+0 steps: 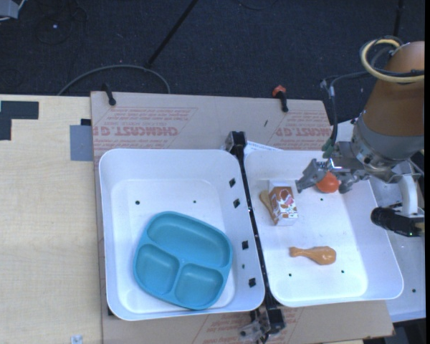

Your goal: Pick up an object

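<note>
sitting at end effector: orange ball

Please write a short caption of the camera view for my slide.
KUKA arm's gripper over the right bin near an orange ball, carton and drumstick; blue tray in left bin.

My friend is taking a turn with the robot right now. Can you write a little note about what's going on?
End effector: low in the right white bin, around a small orange-red round object; a real grip can't be confirmed.
Also in that bin: small printed carton and tan toy chicken drumstick.
Left white bin: blue plastic divided plate.
Done: nothing visibly lifted.
Left: grasp one object and raise it.
</note>
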`<state>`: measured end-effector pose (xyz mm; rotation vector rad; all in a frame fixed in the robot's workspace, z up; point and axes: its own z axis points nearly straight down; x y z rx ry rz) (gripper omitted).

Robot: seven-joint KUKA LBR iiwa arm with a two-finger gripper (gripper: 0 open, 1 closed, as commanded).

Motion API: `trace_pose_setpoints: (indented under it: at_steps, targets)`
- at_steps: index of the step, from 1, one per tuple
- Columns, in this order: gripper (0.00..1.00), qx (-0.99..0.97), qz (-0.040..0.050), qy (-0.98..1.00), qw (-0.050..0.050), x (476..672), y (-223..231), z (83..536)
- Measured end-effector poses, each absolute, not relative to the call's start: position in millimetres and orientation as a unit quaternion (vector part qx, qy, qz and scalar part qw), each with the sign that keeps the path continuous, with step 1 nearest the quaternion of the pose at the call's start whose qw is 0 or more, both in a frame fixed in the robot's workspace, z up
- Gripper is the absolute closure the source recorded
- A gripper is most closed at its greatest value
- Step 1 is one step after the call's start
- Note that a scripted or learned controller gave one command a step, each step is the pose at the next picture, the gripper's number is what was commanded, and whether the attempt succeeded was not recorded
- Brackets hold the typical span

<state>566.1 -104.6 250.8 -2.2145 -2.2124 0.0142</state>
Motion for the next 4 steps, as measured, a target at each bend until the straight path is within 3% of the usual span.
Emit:
trace_pose_setpoints:
  at_steps: [1,4]
  targets:
    - [0.00,-0.707,0.0009,-0.707,0.001,568.1,-105,257]
    - [0.00,-0.709,0.0024,-0.706,0.004,558.0,-95,99]
